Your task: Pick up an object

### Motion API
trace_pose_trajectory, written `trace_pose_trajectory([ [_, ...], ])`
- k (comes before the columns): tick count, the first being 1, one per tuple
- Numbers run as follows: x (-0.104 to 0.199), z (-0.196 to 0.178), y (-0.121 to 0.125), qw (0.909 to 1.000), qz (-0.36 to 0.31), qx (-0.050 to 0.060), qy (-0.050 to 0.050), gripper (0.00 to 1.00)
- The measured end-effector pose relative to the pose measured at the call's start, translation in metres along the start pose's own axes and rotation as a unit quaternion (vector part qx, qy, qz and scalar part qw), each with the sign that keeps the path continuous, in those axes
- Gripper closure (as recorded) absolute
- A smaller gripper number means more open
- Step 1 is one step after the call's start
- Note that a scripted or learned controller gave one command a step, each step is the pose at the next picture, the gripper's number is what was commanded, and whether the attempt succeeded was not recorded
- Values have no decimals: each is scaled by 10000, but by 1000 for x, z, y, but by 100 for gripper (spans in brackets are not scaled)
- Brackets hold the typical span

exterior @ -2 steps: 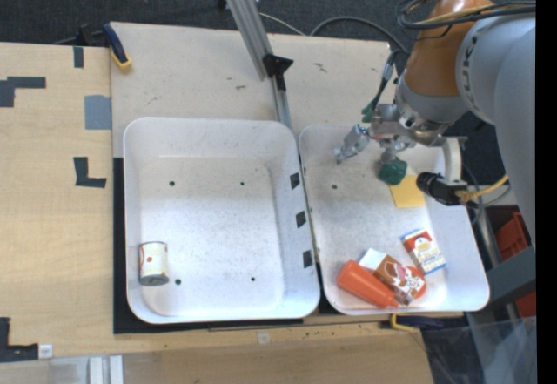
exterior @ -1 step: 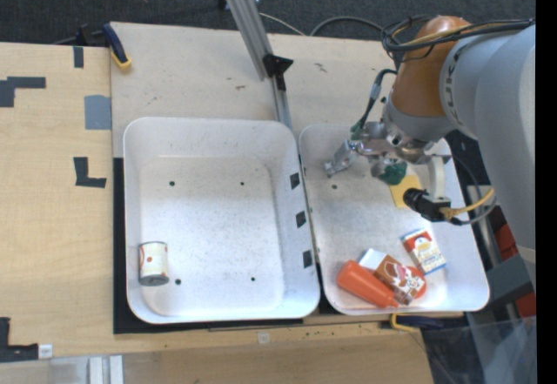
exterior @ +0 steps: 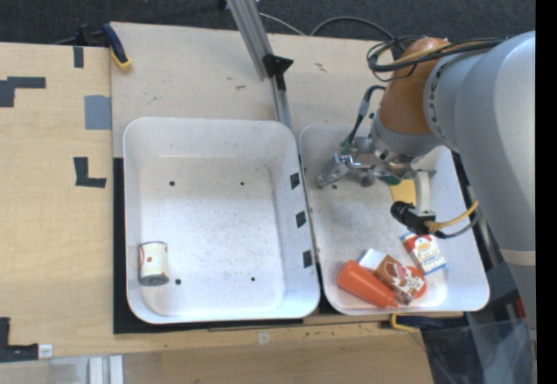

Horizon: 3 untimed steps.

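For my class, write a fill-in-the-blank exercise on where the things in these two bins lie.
1. The small can lies in the ____ bin.
2. The orange bottle lies in the ____ bin.
3. The bottle, brown packet and carton cluster by the right bin's ____ edge.
4. The gripper hangs over the ____ bin.

Missing words: left; right; near; right
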<state>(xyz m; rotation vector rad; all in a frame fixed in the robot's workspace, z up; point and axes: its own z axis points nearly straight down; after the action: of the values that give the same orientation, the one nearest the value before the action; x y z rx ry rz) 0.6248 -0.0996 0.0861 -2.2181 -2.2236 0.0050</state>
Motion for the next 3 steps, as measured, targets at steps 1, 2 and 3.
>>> trace_pose_trajectory([
  [1, 1, -12, 0, 10000, -4, -3, 5, 100],
  [2, 7, -64, -7, 10000, 2, -31, 8, 100],
  [3, 11, -124, 0, 10000, 1, -39, 5, 100],
])
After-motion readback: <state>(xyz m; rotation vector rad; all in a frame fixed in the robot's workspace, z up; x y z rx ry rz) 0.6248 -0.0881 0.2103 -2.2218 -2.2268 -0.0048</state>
